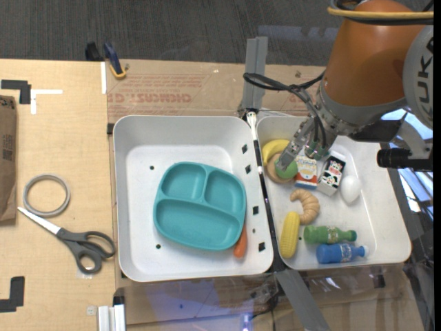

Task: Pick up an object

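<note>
My gripper (305, 152) hangs low over the back of the right bin (386, 254), its fingers spread apart and open. One fingertip sits beside a small green object (286, 164) that rests on a tan ring-shaped pastry (275, 176). A yellow banana (273, 148) lies just left of it. Two small cartons (308, 172) (333, 173) stand under and right of the gripper. I see nothing held between the fingers.
The right bin also holds a white egg (351, 187), a croissant (306, 204), a corn cob (289, 234), a green bottle (329, 235) and a blue bottle (341, 253). The left bin (131, 185) holds a teal divided plate (201, 206) and a carrot (240, 244). Scissors (72, 241) and a tape roll (46, 194) lie on the bench.
</note>
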{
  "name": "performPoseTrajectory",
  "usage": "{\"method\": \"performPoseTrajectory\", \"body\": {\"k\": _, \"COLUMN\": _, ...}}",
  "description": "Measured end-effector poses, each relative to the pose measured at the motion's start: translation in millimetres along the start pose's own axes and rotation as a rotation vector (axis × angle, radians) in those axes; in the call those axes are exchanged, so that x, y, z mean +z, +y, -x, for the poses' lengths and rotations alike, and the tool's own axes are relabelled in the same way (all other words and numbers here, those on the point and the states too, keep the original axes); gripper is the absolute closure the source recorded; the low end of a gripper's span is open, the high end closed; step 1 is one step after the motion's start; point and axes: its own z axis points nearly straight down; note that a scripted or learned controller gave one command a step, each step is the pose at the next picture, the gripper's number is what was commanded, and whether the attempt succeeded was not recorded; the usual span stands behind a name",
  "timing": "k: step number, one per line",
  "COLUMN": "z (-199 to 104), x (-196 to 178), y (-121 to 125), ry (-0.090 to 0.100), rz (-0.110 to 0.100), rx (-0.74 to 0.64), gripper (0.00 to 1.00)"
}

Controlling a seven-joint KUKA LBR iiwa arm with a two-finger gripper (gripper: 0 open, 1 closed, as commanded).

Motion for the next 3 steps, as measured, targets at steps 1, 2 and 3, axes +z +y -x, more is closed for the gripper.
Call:
{"method": "performPoseTrajectory", "body": {"k": 1, "z": 85, "x": 15, "y": 54, "ry": -0.002, "rz": 0.001, "rx": 0.012, "gripper": 1.0}}
{"method": "performPoseTrajectory", "body": {"k": 2, "z": 116, "x": -43, "y": -6, "ry": -0.004, "rz": 0.002, "rx": -0.26, "gripper": 1.0}}
{"method": "performPoseTrajectory", "body": {"k": 3, "z": 178, "x": 45, "y": -95, "ry": -0.003, "rz": 0.002, "rx": -0.482, "gripper": 1.0}}
